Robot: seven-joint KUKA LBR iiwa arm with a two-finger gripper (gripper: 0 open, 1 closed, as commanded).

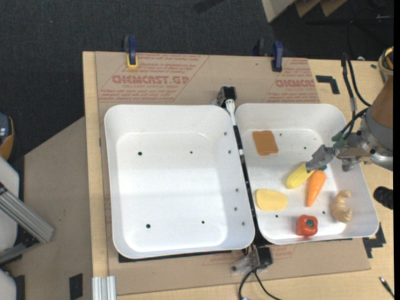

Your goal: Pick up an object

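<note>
The right bin (294,109) holds several toy foods. A brown square slice (265,142) lies near its back left. A yellow oblong piece (298,176) and an orange carrot (315,187) lie side by side in the middle. A pale yellow flat piece (271,199) sits to their left, a red tomato-like piece (306,225) at the front, and a beige lumpy piece (342,206) at the front right. My gripper (320,159) reaches in from the right, its tip just above the yellow oblong piece and the carrot's top. Nothing visibly rides in it.
The left bin (169,180) sits beside the right one, with a black clip (227,95) at the back of the seam between them. Both rest on a brown board (187,74) held by two blue clamps. Cables run along the right edge.
</note>
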